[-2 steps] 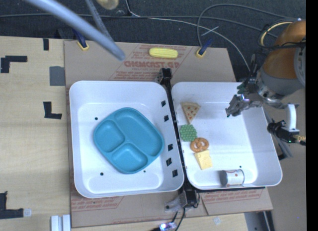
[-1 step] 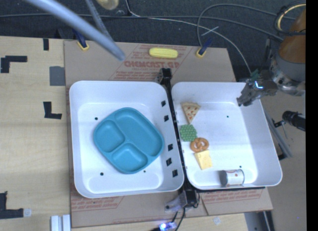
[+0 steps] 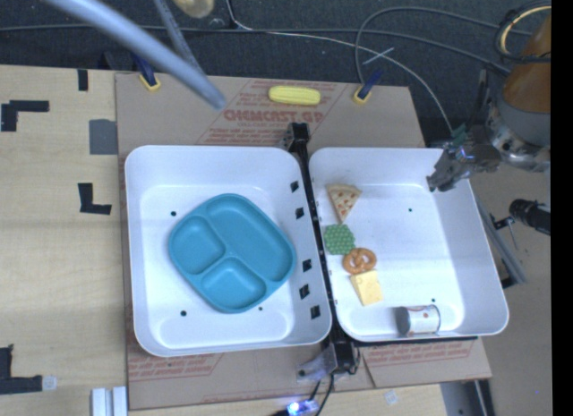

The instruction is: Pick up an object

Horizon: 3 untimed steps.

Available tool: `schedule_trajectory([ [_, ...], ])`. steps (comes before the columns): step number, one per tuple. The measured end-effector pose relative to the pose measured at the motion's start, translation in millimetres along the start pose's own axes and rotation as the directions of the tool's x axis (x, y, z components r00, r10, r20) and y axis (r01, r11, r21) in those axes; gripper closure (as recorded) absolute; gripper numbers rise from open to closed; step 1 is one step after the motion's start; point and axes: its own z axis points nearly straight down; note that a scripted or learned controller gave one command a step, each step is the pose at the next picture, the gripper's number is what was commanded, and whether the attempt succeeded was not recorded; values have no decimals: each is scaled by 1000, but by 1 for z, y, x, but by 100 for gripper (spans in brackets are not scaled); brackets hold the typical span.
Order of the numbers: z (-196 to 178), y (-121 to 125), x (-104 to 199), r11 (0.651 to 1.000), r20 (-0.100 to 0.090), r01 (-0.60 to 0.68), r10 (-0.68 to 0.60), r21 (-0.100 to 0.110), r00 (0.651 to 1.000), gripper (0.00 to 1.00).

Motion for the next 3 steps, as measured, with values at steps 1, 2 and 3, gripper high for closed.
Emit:
schedule_trajectory([
  [1,-2,-5,62,1000,-2,6,-6,0,1000,100],
  [2,13,-14,114,1000,-1,4,-4,2,1000,100],
  [3,6,-24,170,1000,-3,6,-6,2,1000,100],
])
